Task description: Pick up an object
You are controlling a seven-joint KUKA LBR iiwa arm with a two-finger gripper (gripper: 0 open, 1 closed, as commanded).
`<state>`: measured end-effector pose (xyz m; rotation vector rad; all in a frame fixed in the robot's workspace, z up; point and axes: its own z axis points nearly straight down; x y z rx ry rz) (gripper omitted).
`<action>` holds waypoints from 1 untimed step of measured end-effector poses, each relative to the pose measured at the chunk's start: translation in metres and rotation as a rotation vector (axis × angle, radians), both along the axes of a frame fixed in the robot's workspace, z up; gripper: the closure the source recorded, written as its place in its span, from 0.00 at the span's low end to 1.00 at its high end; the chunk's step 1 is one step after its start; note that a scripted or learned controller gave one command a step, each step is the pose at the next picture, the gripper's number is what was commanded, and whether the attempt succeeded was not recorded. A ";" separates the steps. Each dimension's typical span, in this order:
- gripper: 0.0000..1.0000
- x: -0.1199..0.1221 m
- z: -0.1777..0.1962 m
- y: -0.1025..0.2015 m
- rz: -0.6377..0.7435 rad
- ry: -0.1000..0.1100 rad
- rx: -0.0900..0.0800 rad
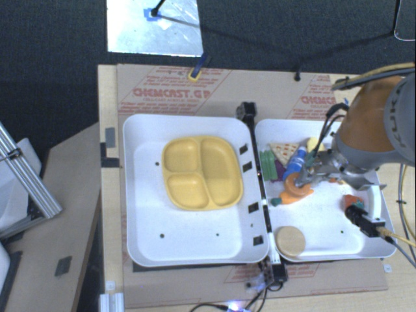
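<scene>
My gripper (303,179) is down in the right bin (325,239), reaching in from the right over a cluster of small toys. Right under it lies an orange curved piece (292,194). A blue piece (296,162) sits just beyond it, with a green block (268,162) and a purple piece (279,169) to its left. A tan waffle-like wedge (284,150) lies at the back of the cluster. A round tan disc (290,239) rests near the bin's front left corner.
The left bin (143,239) holds a yellow divided plate (200,172). A small orange thing (353,201) lies at the right bin's right side. A black divider with clips (259,194) runs between the bins.
</scene>
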<state>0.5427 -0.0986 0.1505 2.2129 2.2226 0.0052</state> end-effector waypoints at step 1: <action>1.00 0.001 0.052 0.010 0.001 -0.001 0.001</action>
